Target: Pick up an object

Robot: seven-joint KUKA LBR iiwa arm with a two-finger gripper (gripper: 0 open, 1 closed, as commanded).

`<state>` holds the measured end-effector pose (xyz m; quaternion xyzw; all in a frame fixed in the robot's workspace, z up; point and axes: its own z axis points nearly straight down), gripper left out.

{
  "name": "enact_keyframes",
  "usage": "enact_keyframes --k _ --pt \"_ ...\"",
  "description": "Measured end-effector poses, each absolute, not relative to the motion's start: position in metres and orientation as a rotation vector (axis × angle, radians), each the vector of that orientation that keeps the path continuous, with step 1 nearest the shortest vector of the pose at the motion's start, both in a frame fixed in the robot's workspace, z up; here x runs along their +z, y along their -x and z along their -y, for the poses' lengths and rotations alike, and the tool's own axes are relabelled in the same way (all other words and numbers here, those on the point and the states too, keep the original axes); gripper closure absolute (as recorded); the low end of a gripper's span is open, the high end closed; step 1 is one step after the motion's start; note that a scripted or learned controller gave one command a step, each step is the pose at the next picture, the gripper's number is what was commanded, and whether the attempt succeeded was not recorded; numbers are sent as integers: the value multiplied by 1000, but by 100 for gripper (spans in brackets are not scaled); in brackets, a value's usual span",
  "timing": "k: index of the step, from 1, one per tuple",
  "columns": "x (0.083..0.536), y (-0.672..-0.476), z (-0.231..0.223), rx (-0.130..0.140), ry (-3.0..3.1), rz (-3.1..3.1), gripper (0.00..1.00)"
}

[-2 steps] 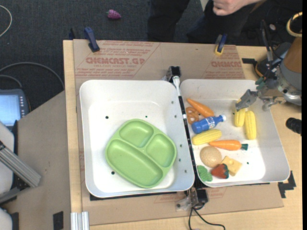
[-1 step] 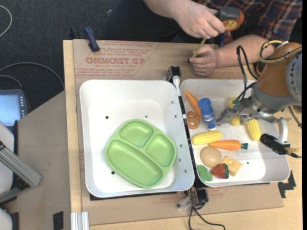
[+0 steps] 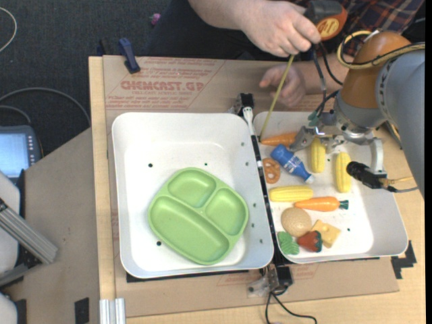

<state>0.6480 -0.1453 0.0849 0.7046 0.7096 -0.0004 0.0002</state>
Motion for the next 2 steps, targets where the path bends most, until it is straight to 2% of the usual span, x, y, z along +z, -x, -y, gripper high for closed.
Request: enact_keyframes --k 1,2 --pt "96 -647 148 2 -2216 -2222 100" --pt "191 -621 86 12 -2210 -2225 100"
